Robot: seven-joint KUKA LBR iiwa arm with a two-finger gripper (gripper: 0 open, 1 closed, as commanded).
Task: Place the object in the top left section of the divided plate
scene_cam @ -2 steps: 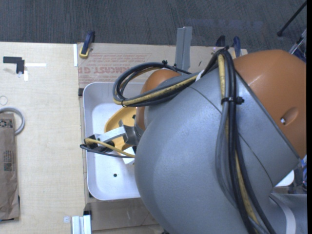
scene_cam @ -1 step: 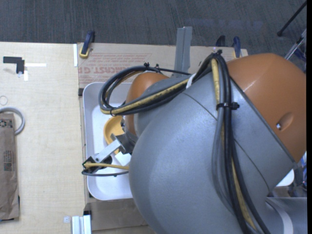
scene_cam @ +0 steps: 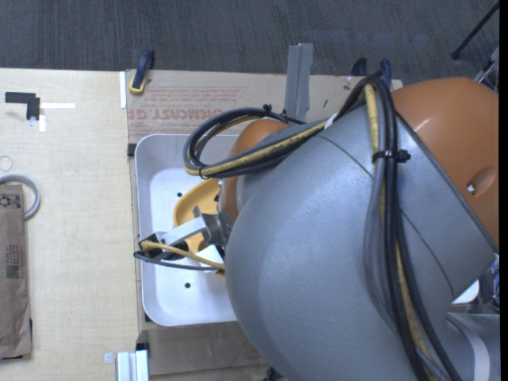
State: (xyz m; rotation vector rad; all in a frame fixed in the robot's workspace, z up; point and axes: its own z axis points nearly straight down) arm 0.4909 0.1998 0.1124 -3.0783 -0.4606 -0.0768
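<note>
The grey arm (scene_cam: 333, 252) is nearest the camera and covers the lower right of the view, with its orange band (scene_cam: 452, 149) at the right edge and black and yellow cables looped over it. It reaches down into a white bin (scene_cam: 140, 182). The gripper (scene_cam: 208, 230) sits low over the middle of that bin. The wrist and cables hide too much of it to tell whether it is open or closed, or whether it grips anything.

A yellow plate (scene_cam: 190, 205) lies on the bin's floor near the middle, just beside the gripper. A curved slice of it shows and the arm covers the rest, so its sections cannot be made out. The object to be placed cannot be picked out either.

Beyond the bin's far edge lies a brown cardboard sheet (scene_cam: 190, 105) with red print. A blue and yellow clamp (scene_cam: 143, 71) sits at its far left corner and a grey post (scene_cam: 299, 82) stands near its middle. On the pale wooden bench (scene_cam: 79, 213), well apart from the bin, a brown paper bag (scene_cam: 12, 276) lies at the left edge and a small black bracket (scene_cam: 22, 100) lies toward the far left corner.
</note>
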